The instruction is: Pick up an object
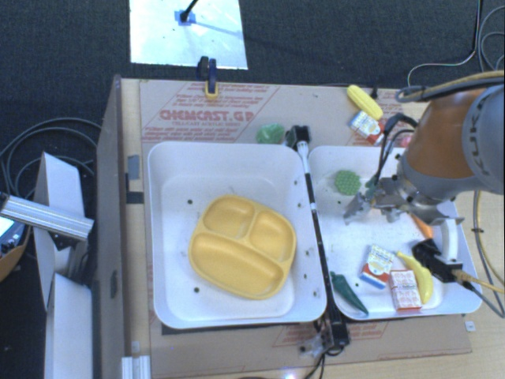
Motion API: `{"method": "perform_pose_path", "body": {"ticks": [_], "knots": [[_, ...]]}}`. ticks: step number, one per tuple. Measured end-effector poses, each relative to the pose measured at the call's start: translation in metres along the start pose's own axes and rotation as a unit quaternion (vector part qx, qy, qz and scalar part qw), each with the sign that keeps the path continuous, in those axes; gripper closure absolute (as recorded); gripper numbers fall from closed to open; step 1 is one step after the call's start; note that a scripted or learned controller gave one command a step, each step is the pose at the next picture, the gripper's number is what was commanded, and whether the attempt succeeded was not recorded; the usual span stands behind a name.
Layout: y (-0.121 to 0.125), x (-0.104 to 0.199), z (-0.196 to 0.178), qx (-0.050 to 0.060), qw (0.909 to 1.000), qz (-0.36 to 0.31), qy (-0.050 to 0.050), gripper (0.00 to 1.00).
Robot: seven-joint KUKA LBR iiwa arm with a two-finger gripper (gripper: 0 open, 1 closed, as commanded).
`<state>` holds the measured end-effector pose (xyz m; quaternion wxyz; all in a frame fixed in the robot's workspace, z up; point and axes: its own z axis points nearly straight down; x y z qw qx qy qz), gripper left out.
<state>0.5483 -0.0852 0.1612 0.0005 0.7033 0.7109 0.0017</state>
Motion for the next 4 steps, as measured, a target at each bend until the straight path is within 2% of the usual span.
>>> {"method": "perform_pose_path", "body": {"ticks": [1, 2, 3, 4], "knots": [[0.067, -0.054, 0.002, -0.003, 1.0000, 0.005, -0.003, 0.00], [0.099, -0.026, 0.081, 0.002, 1.0000, 0.002, -0.001, 0.00], [0.110, -0.031, 0.076, -0.001, 1.0000, 0.002, -0.001, 0.00], [0.111, -0.032, 0.065, -0.002, 1.0000, 0.001, -0.002, 1.00]]}}
